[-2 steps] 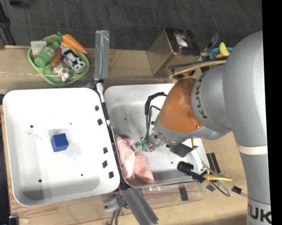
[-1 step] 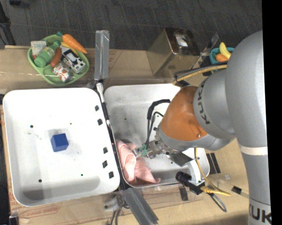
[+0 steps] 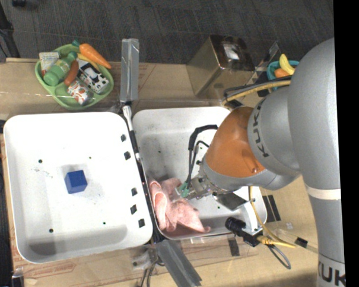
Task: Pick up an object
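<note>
A crumpled pink cloth (image 3: 175, 210) lies in the near left corner of the right bin (image 3: 167, 128). My gripper (image 3: 187, 191) reaches down at the cloth's upper right edge, its tip touching or just above the fabric; the orange band and grey wrist cover most of it. A blue cube (image 3: 76, 181) sits alone in the middle of the left bin (image 3: 25, 141), far from the gripper.
A green bowl (image 3: 58, 94) of toy food, including an orange carrot, stands on the bench behind the left bin. A brown box (image 3: 214, 64) sits behind the right bin. The arm covers the right bin's right half.
</note>
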